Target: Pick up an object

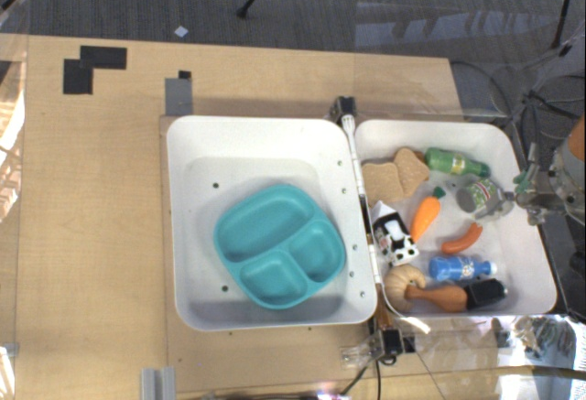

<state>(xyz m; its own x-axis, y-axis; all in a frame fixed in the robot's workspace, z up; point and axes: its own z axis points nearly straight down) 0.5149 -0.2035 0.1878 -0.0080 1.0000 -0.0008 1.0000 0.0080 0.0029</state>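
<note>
Here the arm sits at the right rim of the right bin [548, 254], with its gripper [529, 197] at that edge, just beside a grey tin can [478, 197] lying on its side inside the bin. Whether the gripper is wide, narrow or closed on anything cannot be told from this view, since its tip is small and partly cut off.

The can looks like the nearest candidate, so the step in hand is judged to be the approach to a grasp. To do it well, the arm should come down squarely over the can's middle, straddle its round body across the short axis, and close only once low enough, because a cylinder on its side tends to roll away from a glancing touch. It should also keep clear of the bin's wall and of the green bottle [456, 162] lying just up the bin from the can.

The can is short, dull grey and metallic, with a paler round end facing left. Further from the can toward the bin's middle lie a carrot [425, 215] and a red sausage [462, 237]; below the can rests a blue bottle [462, 269]. The left bin [197, 160], well apart from the can, bears a teal divided plate [279, 245]
</note>
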